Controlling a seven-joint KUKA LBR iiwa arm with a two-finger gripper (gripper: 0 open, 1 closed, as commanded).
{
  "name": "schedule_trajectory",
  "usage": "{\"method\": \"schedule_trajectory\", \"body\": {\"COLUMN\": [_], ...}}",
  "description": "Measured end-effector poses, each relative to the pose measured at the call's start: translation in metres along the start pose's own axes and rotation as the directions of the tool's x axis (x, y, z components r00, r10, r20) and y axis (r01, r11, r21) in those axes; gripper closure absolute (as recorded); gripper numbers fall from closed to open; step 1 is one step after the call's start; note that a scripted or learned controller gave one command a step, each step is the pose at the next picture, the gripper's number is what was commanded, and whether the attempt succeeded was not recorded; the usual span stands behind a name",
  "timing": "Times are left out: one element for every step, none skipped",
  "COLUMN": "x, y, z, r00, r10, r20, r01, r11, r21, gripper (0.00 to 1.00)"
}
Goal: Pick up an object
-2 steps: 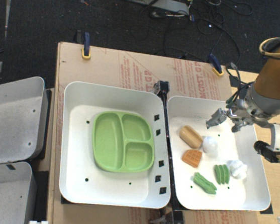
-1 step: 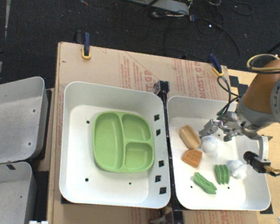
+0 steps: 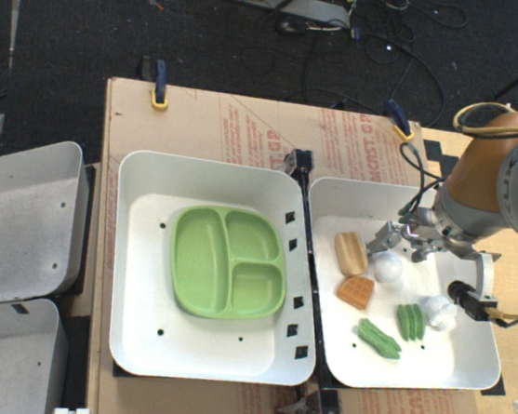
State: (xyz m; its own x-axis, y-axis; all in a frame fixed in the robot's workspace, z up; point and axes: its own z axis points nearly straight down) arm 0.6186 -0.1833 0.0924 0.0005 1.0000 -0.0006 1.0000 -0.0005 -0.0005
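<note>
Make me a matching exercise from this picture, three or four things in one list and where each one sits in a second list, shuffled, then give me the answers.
Things:
1. green divided plate
2. tan bread piece
3. green bean pod
4. gripper

Places:
A. right bin, nearest its front edge
B. over the right bin's far half, above a white ball
C. left bin, in the middle
D. right bin, close to the divider between the bins

Pairs: 1-C, 2-D, 3-A, 4-B

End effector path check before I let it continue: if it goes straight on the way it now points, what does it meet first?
Likely the white ball just below the end effector; depth is unclear from this slant.
</note>
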Motion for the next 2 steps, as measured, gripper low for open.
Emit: {"method": "schedule_trajectory", "body": {"x": [0.0,0.006], "y": [0.001,-0.001], "z": [-0.011,-0.072], "r00": [1.0,1.0], "r10": [-0.001,-0.003], "r20": [0.0,0.001], "r01": [0.001,0.003], "r11": [1.0,1.0], "r21": [-0.002,-0.007], "gripper": [1.0,1.0]}}
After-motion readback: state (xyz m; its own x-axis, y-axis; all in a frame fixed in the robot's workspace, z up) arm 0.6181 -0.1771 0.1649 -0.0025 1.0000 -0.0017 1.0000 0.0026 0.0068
